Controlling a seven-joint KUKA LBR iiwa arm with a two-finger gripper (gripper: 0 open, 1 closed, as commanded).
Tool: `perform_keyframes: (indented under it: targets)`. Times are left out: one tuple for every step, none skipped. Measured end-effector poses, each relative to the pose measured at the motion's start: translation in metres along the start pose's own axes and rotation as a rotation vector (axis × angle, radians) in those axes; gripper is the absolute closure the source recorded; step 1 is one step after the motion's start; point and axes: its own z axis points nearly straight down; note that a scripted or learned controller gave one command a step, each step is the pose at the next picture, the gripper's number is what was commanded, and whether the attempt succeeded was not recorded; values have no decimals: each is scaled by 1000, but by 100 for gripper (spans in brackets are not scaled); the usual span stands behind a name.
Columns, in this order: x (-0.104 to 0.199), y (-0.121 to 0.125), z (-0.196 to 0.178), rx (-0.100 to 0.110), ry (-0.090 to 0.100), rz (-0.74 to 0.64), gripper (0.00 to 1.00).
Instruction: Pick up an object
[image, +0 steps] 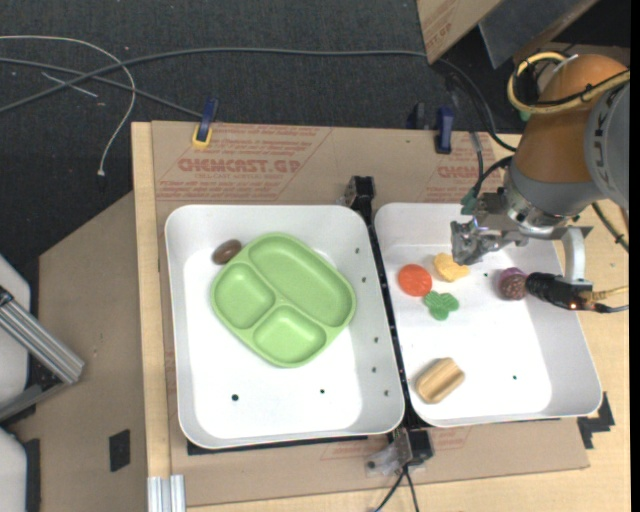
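The yellow piece (449, 268) lies in the right bin (560, 385) near its back edge, directly under the hand (468, 246), which hangs low over it, a little to the back and right of its middle. Whether the hand is released or clenched cannot be told from above. An orange ball (415, 280) sits just left of the yellow piece, a green piece (441, 306) just in front, a purple thing (512, 284) further right, a tan roll (439, 379) well forward. My guess: the grasp wants a straight drop.
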Motion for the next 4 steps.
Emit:
perform_keyframes:
  targets:
    - [0, 3, -9, -15, -1, -2, 0]
    - [-4, 0, 36, -11, -1, -1, 0]
    - [-8, 7, 92, -13, -1, -1, 0]
    - [-8, 7, 99, -13, -1, -1, 0]
